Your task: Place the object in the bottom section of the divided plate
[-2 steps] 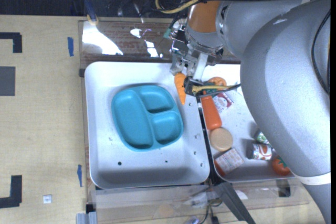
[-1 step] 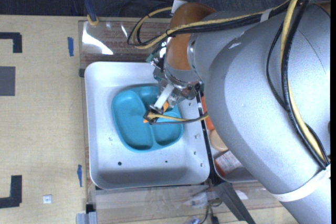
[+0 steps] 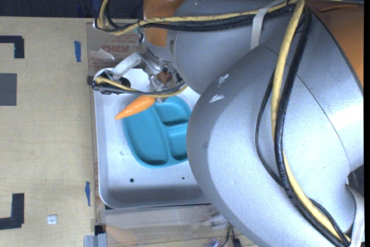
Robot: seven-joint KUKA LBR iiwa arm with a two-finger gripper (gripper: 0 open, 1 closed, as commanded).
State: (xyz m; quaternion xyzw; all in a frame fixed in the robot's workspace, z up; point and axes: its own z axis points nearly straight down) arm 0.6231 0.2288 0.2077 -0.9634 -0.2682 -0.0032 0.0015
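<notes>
An orange carrot [image 3: 134, 107] hangs at a slant over the top-left rim of the blue divided plate [image 3: 156, 139], its pointed tip out to the left above the bin floor. My gripper [image 3: 157, 94] comes down from the arm's wrist and is shut on the carrot's thick right end. The plate lies in the white bin [image 3: 110, 153]; its upper section sits right below the gripper, and its right part is hidden behind the arm.
The big grey arm [image 3: 272, 124] covers the right half of the view. Yellow and black cables [image 3: 110, 83] loop by the wrist at the bin's top-left corner. The wooden bench [image 3: 40, 136] lies to the left.
</notes>
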